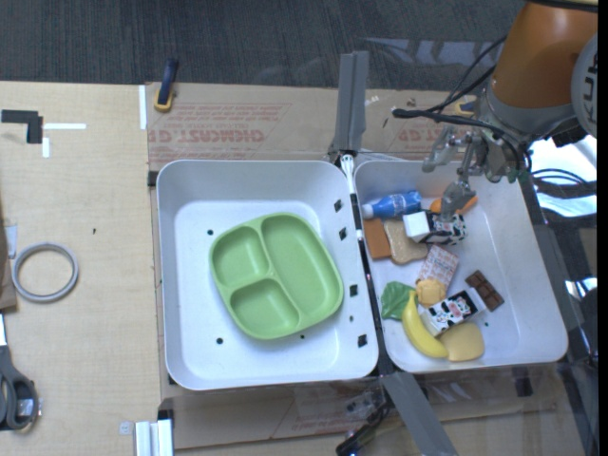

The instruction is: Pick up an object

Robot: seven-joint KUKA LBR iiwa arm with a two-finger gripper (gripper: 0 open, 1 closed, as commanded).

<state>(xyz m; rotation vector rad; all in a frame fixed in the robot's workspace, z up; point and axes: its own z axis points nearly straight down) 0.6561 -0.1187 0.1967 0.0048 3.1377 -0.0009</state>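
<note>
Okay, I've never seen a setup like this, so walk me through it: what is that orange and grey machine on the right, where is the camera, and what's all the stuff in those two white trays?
That is a robot arm reaching in from the right, filmed by one fixed camera above the bench, looking down at a slant. Its gripper hangs over the right bin, just above a pile of toy food. The pile includes a blue bottle, a slice of bread, a banana and a chocolate bar. The left bin holds a green divided plate. I can't see anything between the gripper's fingers, so it does not appear to be holding anything.
</note>
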